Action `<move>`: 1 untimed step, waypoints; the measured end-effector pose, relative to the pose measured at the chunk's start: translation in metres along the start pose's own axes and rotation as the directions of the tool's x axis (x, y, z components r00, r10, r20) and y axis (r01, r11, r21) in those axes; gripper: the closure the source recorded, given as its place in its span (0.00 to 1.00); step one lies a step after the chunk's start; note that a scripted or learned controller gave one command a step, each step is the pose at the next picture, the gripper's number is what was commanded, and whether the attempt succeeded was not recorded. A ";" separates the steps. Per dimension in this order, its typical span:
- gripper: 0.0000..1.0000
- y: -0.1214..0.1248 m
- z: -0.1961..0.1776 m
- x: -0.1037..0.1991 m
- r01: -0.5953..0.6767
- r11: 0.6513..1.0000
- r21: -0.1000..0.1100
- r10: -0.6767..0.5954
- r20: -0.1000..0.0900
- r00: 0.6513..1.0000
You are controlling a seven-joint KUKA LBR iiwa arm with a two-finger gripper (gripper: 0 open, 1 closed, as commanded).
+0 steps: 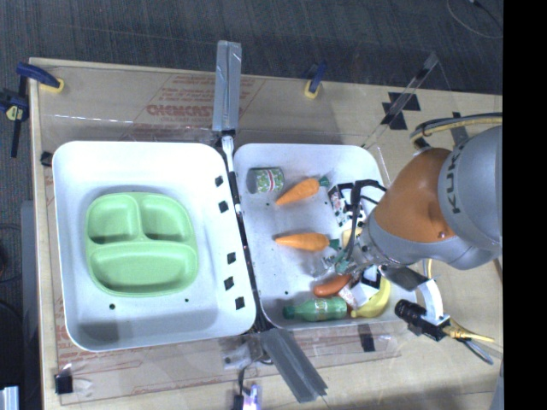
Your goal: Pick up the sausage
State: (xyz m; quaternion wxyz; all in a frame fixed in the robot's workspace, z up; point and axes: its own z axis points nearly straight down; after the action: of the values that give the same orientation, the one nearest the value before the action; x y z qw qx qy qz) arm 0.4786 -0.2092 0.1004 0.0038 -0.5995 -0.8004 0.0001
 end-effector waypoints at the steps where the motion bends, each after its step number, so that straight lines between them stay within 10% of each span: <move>1: 1.00 0.019 -0.112 0.046 0.138 0.990 -0.003 -0.138 0.006 0.990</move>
State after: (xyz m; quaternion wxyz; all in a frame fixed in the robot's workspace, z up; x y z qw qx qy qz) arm 0.4847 -0.1600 0.2127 0.0005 -0.5429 -0.8398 0.0003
